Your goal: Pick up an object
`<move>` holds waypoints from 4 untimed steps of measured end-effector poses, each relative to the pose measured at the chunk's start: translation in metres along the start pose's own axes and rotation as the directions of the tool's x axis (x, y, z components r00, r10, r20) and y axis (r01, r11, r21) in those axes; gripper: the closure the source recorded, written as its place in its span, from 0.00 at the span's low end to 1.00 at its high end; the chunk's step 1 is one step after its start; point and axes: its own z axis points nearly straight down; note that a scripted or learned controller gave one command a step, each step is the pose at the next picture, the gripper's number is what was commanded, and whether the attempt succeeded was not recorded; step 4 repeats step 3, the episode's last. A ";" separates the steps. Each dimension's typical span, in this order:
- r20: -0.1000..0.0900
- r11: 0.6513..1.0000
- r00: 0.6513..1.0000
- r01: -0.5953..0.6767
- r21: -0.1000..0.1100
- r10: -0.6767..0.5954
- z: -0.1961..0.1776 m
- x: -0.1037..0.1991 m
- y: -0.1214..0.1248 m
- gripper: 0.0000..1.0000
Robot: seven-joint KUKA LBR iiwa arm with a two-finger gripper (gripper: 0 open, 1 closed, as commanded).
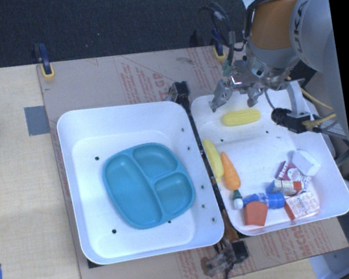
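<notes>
Gripper (238, 94) hangs with fingers spread wide and nothing between them, over the far end of the right shallow white bin (343, 207). The yellow plastic corn cob (241, 117) lies just beneath it. Arm's upper part is cut off at the frame edge.

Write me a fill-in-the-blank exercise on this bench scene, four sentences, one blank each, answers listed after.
1. The blue divided plate lies in the ____ bin.
2. The gripper hangs over the far end of the right bin, just above the yellow ____.
3. Beside the banana, against the right bin's left wall, lies an orange ____.
4. The band above the arm's wrist is coloured ____.

Missing words: left; corn cob; carrot; orange
</notes>
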 end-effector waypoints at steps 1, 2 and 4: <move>0.002 1.000 1.000 -0.002 0.006 0.002 0.102 -0.050 -0.015 0.00; 0.001 1.000 1.000 -0.003 0.004 0.003 0.100 -0.071 -0.001 0.00; 0.002 1.000 1.000 -0.002 -0.002 0.002 -0.022 -0.085 0.000 0.00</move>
